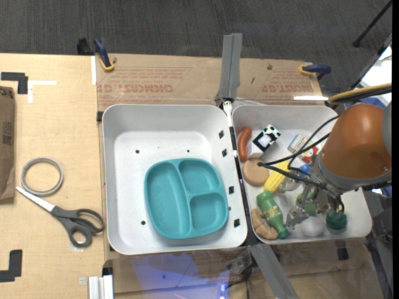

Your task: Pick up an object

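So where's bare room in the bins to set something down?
Left bin: bare floor between its far wall and the teal tray, plus a strip along its left wall. Right bin is crowded: green bottle, corn and other toys packed around the gripper.

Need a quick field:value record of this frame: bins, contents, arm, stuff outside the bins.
left bin: holds a teal divided tray with three compartments
right bin: cluttered with small items
right bin items: red sausage-like piece, black-and-white block, yellow corn, green bottle, dark green round piece
arm: orange band over the right bin's right side
gripper: low among the items; finger state and any grasp unclear
bench, left of bins: scissors, tape roll
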`<state>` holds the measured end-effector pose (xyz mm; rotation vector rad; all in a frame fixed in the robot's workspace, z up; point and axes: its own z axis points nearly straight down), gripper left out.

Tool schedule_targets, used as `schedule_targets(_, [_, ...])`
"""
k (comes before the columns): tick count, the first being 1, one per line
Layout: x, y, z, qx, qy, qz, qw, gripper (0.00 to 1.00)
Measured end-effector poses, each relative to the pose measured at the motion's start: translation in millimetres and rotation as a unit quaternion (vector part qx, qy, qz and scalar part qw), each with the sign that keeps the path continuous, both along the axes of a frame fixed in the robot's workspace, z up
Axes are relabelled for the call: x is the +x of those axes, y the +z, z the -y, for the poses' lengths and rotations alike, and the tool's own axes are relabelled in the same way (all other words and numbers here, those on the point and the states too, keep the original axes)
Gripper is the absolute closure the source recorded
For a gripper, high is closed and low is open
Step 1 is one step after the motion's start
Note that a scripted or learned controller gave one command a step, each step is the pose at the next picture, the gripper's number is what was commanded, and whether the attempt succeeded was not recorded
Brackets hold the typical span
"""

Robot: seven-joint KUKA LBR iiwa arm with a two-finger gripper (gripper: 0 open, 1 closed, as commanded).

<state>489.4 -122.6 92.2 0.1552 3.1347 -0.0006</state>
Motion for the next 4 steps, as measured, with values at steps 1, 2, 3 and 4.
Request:
schedule_targets(1, [73,0,-14,0.0002,-0.140,0.000,0.9902,0.00])
schedule_targets(2, [137,-1,-10,-0.0006,-0.147,-0.004,0.9892,0.00])
schedule_targets(3, [36,0,-20,0.0001,-0.189,-0.002,0.9820,0.00])
schedule_targets(4, [82,61,42,0.0001,-0.167,0.001,0.9860,0.00])
